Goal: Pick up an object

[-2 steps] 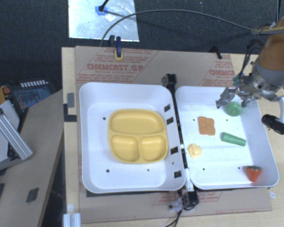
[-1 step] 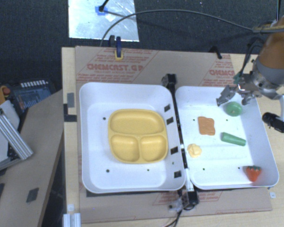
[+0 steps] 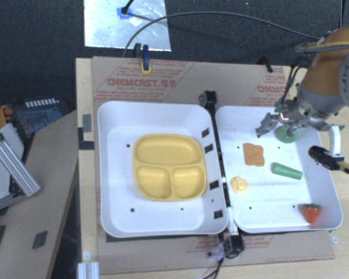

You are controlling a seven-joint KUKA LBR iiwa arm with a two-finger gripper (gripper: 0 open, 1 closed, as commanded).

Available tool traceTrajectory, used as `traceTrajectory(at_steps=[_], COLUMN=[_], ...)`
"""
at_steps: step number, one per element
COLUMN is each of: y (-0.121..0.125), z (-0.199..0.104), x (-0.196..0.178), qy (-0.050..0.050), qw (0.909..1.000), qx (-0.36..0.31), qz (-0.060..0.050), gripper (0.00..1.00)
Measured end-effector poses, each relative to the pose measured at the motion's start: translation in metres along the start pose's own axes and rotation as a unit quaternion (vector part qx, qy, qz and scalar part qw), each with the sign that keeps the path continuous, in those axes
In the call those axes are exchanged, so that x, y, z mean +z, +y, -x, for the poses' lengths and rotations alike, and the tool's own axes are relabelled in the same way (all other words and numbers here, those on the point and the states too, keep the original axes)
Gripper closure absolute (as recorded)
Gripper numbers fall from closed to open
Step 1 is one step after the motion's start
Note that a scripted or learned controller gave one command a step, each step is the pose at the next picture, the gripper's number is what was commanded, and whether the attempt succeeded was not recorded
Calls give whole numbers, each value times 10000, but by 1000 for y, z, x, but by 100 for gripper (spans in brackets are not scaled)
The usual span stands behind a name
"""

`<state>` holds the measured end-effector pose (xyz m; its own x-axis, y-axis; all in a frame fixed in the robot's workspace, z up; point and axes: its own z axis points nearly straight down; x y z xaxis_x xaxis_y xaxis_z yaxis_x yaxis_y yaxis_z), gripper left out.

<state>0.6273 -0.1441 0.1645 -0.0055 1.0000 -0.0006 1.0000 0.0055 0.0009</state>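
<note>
The right white bin [image 3: 244, 222] holds several small items. A flat orange-brown piece [image 3: 253, 154] lies near its middle, with a green cylinder [image 3: 286, 170] to its right. A pale yellow lump [image 3: 239, 184] sits near the bin's left wall, and a red-orange piece with a green top [image 3: 312, 212] rests in the front right corner. A round green object [image 3: 288, 134] lies at the back right, partly hidden by the arm. My gripper [image 3: 271, 124] hangs over the back of this bin, just left of the round green object, with nothing seen in it.
The left white bin [image 3: 113, 156] holds a yellow divided plate [image 3: 168, 166]. A black divider with clips [image 3: 215, 150] runs between the bins. The grey and orange arm [image 3: 331, 68] reaches in from the right, above the back right corner. Cardboard lies under both bins.
</note>
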Motion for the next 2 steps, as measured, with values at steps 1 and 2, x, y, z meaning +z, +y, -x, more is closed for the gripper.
traceTrajectory(at_steps=[1, 2], y=[0, 1], z=[10, 9], x=[48, 80], qy=[-1, -2], qw=[10000, 10000], qx=[21, 18], qz=[-8, 4], gripper=[0, 0])
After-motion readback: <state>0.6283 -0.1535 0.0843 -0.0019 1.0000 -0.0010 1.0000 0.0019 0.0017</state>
